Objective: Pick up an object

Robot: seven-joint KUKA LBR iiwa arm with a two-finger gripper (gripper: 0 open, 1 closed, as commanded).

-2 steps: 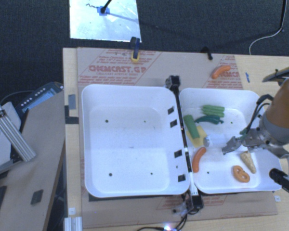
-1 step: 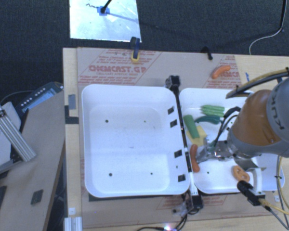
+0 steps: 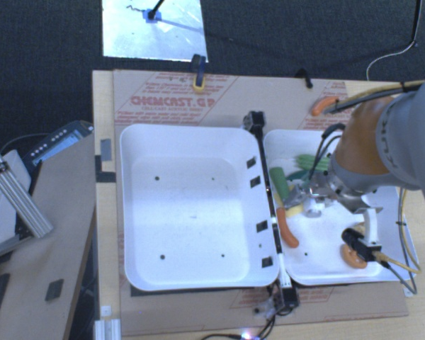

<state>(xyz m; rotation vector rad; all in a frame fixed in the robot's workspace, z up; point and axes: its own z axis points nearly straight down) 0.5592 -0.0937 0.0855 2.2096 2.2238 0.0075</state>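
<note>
Brown bench, seemingly dark carpet

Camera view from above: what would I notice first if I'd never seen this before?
Probably the big grey arm with its orange band, reaching in from the right over the right bin. Its claw hangs low among small toys there: a green piece, an orange carrot-like piece and an orange-and-black one. The left bin beside it is a wide white tray.
</note>
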